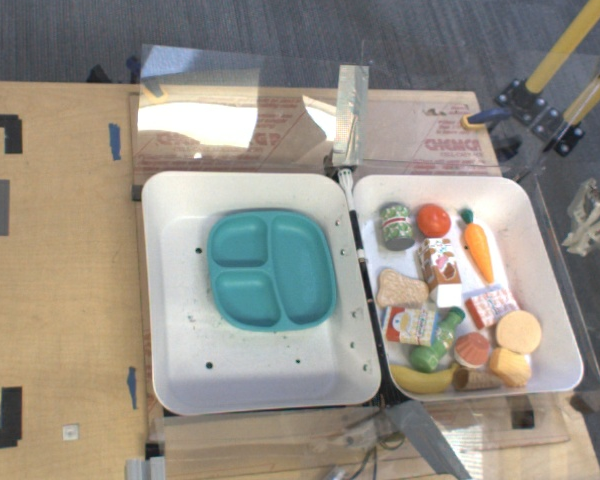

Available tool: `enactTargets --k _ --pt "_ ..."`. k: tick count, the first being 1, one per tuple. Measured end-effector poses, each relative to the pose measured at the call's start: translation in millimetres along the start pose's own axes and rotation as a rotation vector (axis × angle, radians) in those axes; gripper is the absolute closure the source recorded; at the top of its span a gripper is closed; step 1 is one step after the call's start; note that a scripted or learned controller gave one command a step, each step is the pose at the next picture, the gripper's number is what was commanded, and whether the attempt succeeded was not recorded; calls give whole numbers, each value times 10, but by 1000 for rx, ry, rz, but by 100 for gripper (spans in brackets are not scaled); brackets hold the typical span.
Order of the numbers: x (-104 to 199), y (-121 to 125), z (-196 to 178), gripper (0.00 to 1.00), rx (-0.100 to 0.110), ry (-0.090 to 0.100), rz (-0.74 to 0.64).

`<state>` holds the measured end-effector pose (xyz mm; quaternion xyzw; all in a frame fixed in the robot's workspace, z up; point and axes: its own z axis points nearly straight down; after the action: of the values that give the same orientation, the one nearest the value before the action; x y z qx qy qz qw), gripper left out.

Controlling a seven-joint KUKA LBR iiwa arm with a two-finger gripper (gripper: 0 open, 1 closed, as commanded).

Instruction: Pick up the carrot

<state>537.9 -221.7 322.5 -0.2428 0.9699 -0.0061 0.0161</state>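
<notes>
The carrot (478, 252) is orange with a small green top. It lies in the right bin (553, 298), in its far right part, with the green end pointing away from me. A red tomato (433, 219) sits just to its left and a small red-and-white carton (439, 263) lies beside its lower half. Nothing covers the carrot.
The right bin also holds a green can (396, 225), a bread slice (402, 289), a banana (421, 378), a round orange piece (518, 332) and several other toy foods. A teal divided plate (273, 268) lies in the left bin (170, 298). Yellow clamps (540, 103) stand at the far right.
</notes>
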Motion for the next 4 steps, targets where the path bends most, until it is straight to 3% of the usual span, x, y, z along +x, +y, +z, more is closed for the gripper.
enactTargets --k 1,2,4 --pt "-22 -11 -118 100 6 -8 2" --pt "448 221 350 100 -20 25 -65" --pt "388 204 112 100 -7 10 -64"
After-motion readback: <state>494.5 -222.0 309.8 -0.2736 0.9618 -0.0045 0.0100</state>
